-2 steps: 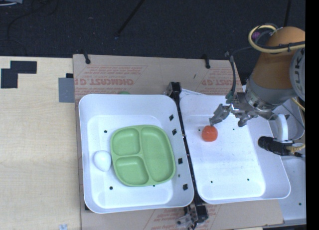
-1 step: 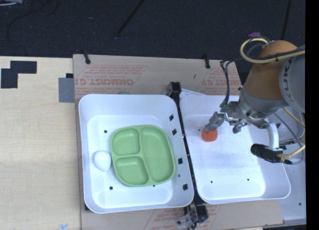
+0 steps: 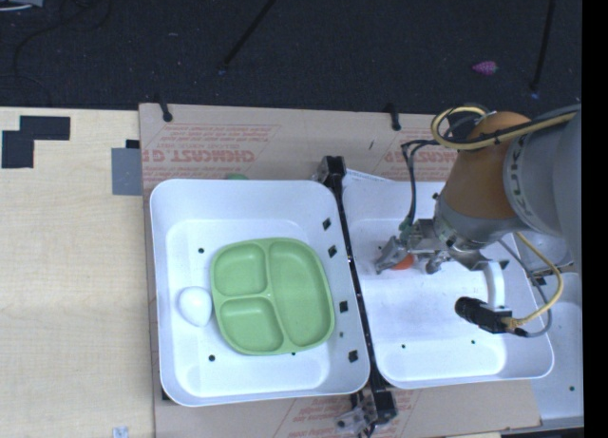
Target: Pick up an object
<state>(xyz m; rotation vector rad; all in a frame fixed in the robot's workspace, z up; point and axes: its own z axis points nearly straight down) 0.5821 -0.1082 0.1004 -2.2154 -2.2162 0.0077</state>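
right bin (image 3: 432,336): shallow white tray on the arm's side, judged to be the one worked in because it is reached most easily from three o'clock.
arm (image 3: 494,189): brought in from three o'clock and bent down over the bin's upper half, so that the wrist is set low above the floor.
gripper (image 3: 395,257): placed at about ten o'clock of the right bin, near the black divider (image 3: 344,265), tip turned toward nine o'clock.
gripper opening: cannot be told, because the metal parts merge at this slant.
small orange thing (image 3: 406,262): the likely target, seen at the gripper's tip at ten o'clock of the right bin. whether it is clasped, touched or merely beside cannot be told.
left bin (image 3: 180,213): left alone, well apart from the gripper.
green divided plate (image 3: 271,294): laid flat at the left bin's centre.
white egg-shaped thing (image 3: 195,305): set at nine o'clock of the plate, just beside its rim.
step in hand: judged to be a descent onto, or a closing on, the orange thing, with no lift yet shown.
risk: a small low thing may be pushed aside rather than caught.
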